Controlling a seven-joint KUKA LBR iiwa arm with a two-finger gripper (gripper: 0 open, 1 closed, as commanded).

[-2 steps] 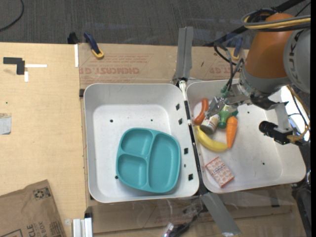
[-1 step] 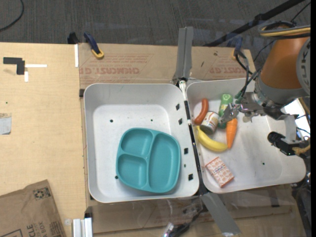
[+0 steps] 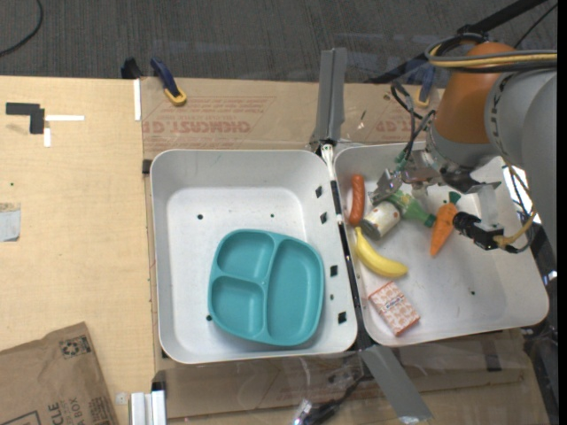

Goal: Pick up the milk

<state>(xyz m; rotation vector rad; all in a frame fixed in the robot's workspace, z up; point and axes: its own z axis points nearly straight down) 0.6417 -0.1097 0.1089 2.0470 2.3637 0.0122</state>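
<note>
Wide shot first: a tan worktop (image 3: pixel 71 237) sat over dark grey carpet (image 3: pixel 221 16), with two shallow white bins pushed together at its middle. Printed cardboard (image 3: pixel 239 118) lay flat behind the bins, and a blue and yellow clamp (image 3: pixel 168 82) gripped the back edge. A torn cardboard flap (image 3: pixel 53 379) poked in at the near left corner.

The left bin (image 3: pixel 177 193) carried a teal divided plate (image 3: pixel 266 286). The right bin (image 3: pixel 496 299) was the busy one. The grey arm (image 3: pixel 523 104), orange band and all, came in from the right and covered the bin's far corner, with cables looping across it. The hand (image 3: pixel 399 180) was down among the clutter there, and whether it was spread or pinching anything was impossible to tell.

Just under it lay a small pale can-like container (image 3: pixel 383 220) on its side, with something green (image 3: pixel 416 206) touching it. A red sausage (image 3: pixel 356 197) ran along the bin's left wall, a banana (image 3: pixel 376 255) curved below it, and a carrot (image 3: pixel 441 228) sat to the right. The milk (image 3: pixel 392 308), a small pink patterned carton, lay flat near the front, well apart from the hand.
</note>
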